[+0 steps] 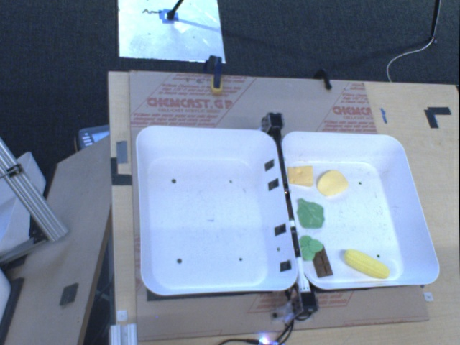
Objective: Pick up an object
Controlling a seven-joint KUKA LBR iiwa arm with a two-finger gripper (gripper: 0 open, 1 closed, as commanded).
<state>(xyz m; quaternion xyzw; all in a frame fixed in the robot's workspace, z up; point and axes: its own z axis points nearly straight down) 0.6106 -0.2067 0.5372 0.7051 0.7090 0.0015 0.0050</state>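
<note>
The right bin [402, 165] holds several small objects. A yellow-orange square block [300, 175] lies near its upper left, with a round yellow piece [332, 183] beside it. Below them sits a green leafy piece [310, 213]. A second green piece [310, 246] rests near the bin's left wall, touching a small brown block [323, 264]. A yellow corn-like piece [366, 264] lies near the front edge.
The left bin [154, 149] stands beside the right one, joined by a divider with black clips [287, 207]. Both rest on a cardboard sheet [187, 100] on the wooden bench. A metal plate [170, 20] lies beyond on the dark floor.
</note>
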